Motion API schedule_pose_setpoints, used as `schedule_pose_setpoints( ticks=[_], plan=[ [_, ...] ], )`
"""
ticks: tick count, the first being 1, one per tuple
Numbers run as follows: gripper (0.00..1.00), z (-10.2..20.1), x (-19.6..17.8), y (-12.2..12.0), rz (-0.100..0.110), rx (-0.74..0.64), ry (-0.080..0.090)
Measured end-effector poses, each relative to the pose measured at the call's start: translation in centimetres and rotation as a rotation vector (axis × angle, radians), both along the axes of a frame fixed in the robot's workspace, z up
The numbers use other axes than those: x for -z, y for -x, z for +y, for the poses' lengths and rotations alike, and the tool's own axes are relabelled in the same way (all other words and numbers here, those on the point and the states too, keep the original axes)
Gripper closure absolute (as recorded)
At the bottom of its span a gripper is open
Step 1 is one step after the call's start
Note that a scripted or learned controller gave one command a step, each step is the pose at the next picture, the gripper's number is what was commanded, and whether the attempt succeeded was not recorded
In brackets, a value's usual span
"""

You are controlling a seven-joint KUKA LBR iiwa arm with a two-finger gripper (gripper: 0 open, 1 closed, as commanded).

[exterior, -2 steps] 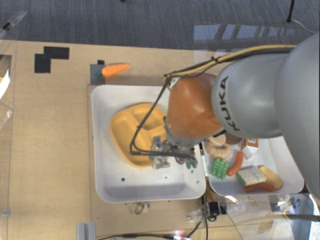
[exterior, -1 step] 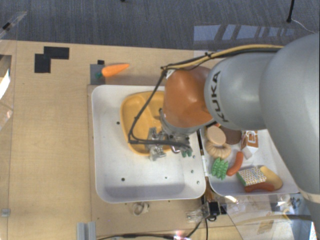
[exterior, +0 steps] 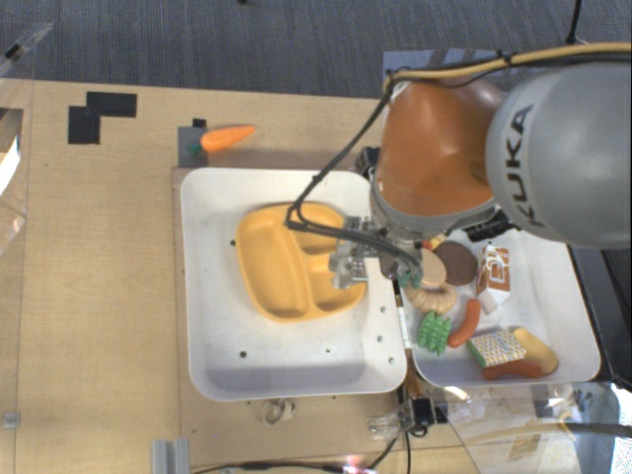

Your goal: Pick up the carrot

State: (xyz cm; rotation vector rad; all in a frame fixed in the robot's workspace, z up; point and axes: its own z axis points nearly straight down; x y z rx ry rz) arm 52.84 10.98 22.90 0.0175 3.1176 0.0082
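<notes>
Beyond the left bin's [exterior: 197, 294] far rim, the carrot [exterior: 227, 138] lies on the bench, well apart from the gripper [exterior: 348, 263], presumably not yet approached; claw state cannot be told.

Even, soft overhead light is filling the frame; the white bins [exterior: 212, 294] are glaring slightly, shadows are staying faint, and the picture is looking mildly grainy and soft.
</notes>
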Motion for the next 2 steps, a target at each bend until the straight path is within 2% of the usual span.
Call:
schedule_pose_setpoints(
  ticks=[1, 2],
  plan=[
    [1.0, -4.2, 4.4, 4.0, 0.019, 0.122, 0.003],
    [1.0, -0.3, -2.7, -1.9, 0.002, 0.178, -0.005]
  ],
)
